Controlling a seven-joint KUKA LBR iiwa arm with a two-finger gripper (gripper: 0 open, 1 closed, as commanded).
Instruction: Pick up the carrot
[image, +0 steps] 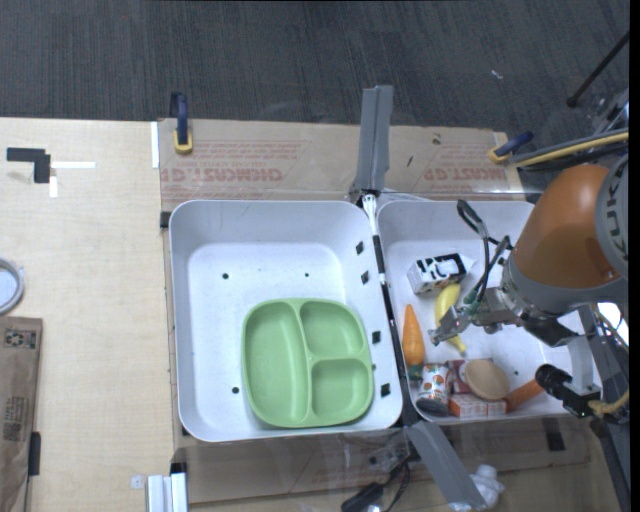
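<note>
"CHEMCAST" lettering (235, 173), mirrored, behind bins

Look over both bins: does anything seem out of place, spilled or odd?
Nothing looks spilled or broken. The green divided plate lies flat in the left bin. The carrot lies against the right bin's left wall, with the other items crowded toward the near edge. The gripper hovers beside the banana.

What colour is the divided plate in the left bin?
Light green. The plate shows plainly in the camera view, lying in the left bin.
</note>
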